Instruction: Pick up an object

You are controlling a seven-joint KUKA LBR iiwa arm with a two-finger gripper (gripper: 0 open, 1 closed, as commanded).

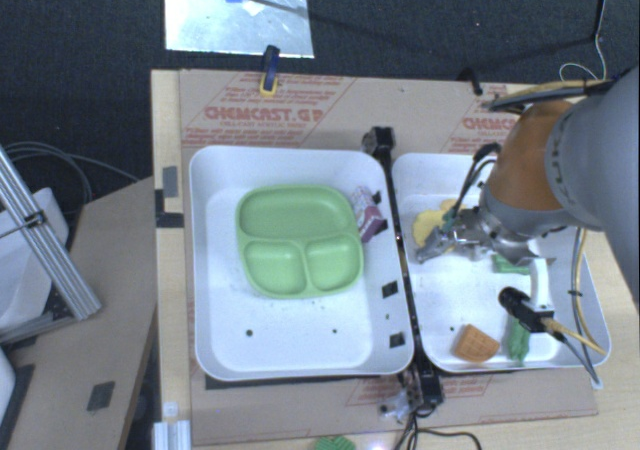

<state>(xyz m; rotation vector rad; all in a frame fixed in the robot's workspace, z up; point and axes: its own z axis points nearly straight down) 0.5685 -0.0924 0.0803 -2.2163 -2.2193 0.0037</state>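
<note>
Camera view, from above at a slant: reaching into the right bin [445, 303] from the right, with the end effector [440, 241] low over that bin's upper left part, just beside or touching a yellow object [429, 223]; cannot tell which from this angle; cannot tell either whether wide or narrow, with much of it hidden behind the wrist; nothing seen clamped in it, so nothing to count as held. Judging by that, pick not yet done; seems to be at the approach or the closing-in, with the yellow object as the likely target, being the nearest. Left to do: close on it, lift clear of the bin floor, keep hold. Elsewhere in the right bin, near the front wall: an orange waffle-like piece [476, 343] and, just beside it, a green item [517, 341], both well apart from the end effector. Over in the left bin [300, 333]: a green divided plate [298, 238] lying flat, and a small purple and pink item [369, 223] at its right edge, close to the wall nearest the right bin; untouched, as far as can be seen. Both bins side by side on the tabletop [290, 110].
</note>
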